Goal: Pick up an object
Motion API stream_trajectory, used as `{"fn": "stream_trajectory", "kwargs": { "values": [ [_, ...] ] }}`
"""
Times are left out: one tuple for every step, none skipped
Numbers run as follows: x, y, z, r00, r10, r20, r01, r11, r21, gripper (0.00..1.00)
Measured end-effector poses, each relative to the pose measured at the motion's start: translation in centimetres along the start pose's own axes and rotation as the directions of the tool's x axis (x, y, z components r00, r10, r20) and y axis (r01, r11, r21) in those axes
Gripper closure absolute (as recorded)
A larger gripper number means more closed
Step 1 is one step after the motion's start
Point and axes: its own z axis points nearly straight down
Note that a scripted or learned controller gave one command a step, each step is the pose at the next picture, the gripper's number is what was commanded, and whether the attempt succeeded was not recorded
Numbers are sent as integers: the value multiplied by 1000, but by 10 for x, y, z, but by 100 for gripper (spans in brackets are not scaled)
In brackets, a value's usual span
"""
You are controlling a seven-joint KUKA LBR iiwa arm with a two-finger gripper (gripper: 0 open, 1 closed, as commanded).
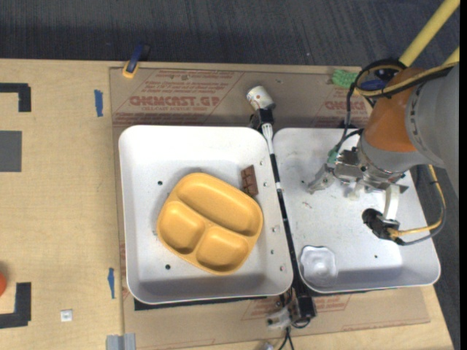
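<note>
clear cup [318, 262]: near edge, right bin [416, 268] | pincer [318, 183]: above bin floor

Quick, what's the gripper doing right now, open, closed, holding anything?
Gripper: open, with nothing between its fingers, low over the right bin.

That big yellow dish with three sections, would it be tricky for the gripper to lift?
Probably awkward. The yellow divided plate looks like rigid moulded plastic, so it likely would not flop. It is wide and smoothly rounded, so fingers might slip unless they pinch its rim. It lies flat in the left bin, so a push would likely slide it, not tip it.
</note>
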Motion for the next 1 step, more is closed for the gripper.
{"fn": "stream_trajectory", "kwargs": {
  "values": [
    [-70, 17, 6, 970, 242, -9, -242, 970, 2, 0]
  ]
}}
